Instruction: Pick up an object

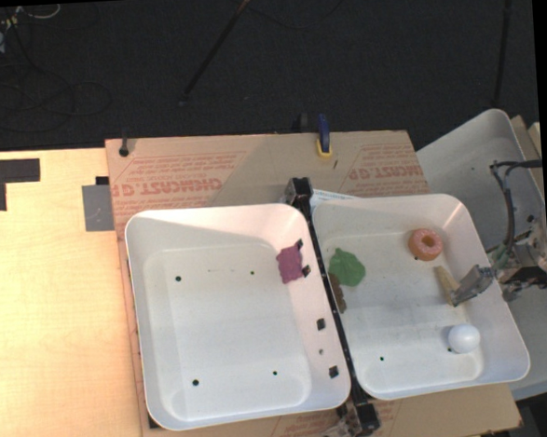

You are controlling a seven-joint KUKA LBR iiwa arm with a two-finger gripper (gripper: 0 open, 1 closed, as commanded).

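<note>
End effector low at the right bin's right side, finger state impossible to tell, tan block touching it, pink ring near, white ball just below, green lump well apart

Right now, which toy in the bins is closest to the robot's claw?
The tan wooden block in the right bin. It lies right beside the gripper; the others lie farther off.

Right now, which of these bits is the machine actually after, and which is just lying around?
Could be picked up:
pink ring
green lump
white ball
purple piece
tan block

Just lying about:
blue clamp
cardboard sheet
wooden bench
</note>
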